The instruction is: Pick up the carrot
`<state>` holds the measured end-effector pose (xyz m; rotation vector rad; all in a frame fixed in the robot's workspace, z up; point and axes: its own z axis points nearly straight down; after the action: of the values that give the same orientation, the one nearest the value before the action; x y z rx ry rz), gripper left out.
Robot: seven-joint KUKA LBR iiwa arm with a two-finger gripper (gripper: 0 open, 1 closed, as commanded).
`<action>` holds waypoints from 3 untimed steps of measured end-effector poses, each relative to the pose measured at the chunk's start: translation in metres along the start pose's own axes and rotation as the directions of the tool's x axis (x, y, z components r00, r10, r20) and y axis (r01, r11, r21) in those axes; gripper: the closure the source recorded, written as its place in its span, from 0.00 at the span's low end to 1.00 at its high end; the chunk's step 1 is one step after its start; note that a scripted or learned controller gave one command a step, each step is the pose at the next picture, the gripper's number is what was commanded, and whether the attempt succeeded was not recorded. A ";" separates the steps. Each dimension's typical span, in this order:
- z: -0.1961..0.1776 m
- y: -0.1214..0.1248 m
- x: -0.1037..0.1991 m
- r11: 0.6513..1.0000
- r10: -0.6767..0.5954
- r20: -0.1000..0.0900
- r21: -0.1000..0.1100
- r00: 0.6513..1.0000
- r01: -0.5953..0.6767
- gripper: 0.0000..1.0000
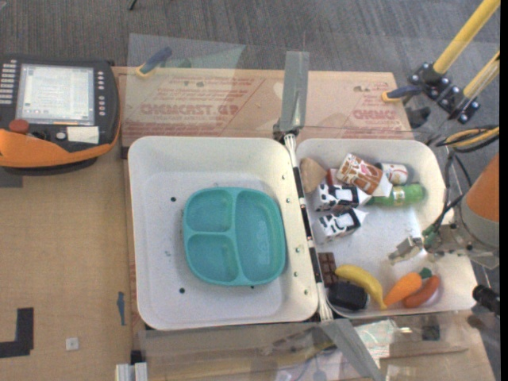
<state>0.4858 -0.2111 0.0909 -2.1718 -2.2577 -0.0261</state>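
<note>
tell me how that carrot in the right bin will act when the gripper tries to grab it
The carrot looks like a smooth, tapered toy, so it is probably rigid and light but may slip out along its taper. Its rounded body could roll if nudged. It lies close against the banana, which may shift too. The gripper hangs just above.

Overhead, slanted down on both bins (143, 213)

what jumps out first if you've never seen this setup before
The teal divided plate stands out most, lying alone in the middle of the left bin. Next comes the clutter in the right bin: a carrot and a banana near its front edge, cartons and a green bottle toward the back. The gripper hovers just above the carrot, reaching in from the right.
</note>
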 end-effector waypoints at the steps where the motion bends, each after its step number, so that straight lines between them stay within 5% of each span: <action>1: 0.000 -0.001 -0.001 0.998 -0.061 0.001 0.002 0.998 0.061 0.00; 2: -0.009 0.000 -0.006 0.998 -0.058 0.015 -0.006 0.998 0.058 1.00; 3: -0.092 -0.004 0.032 1.000 -0.008 0.018 0.005 1.000 0.008 1.00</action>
<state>0.4805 -0.1810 0.1835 -2.1696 -2.2733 -0.0007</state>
